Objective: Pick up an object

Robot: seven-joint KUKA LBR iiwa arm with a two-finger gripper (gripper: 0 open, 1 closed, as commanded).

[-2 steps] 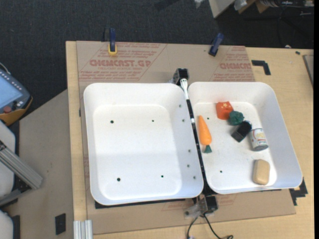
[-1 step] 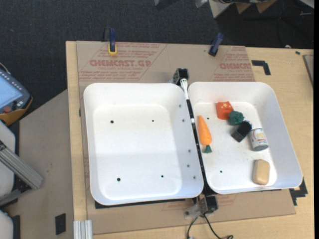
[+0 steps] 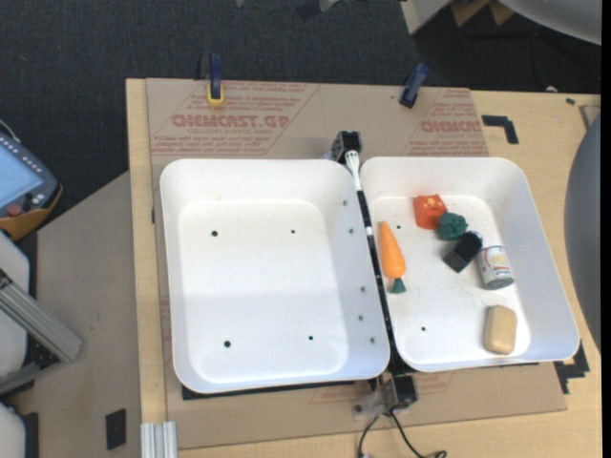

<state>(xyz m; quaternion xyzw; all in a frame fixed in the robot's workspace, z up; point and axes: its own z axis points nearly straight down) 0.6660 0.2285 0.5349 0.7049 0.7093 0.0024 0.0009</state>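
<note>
- Camera view: the arm (image 3: 563, 3) is a grey bulk at the top right corner and right edge, well clear of both bins; its gripper's state I cannot tell.
- The left bin (image 3: 181, 256) lies bare-floored; the right bin (image 3: 535, 218) carries all the candidates.
- Judged step: the pick has not begun, so the next move calls for choosing a target and coming down over the right bin.
- The carrot (image 3: 391, 253) lies lengthwise near the divider wall, little room on that side.
- The beige block (image 3: 500, 329) sits alone near the front right rim, with open floor to its left.
- The small can (image 3: 495, 266), black piece (image 3: 464, 252), green lump (image 3: 452, 225) and orange-red cube (image 3: 430, 210) crowd together, touching or nearly so.
</note>
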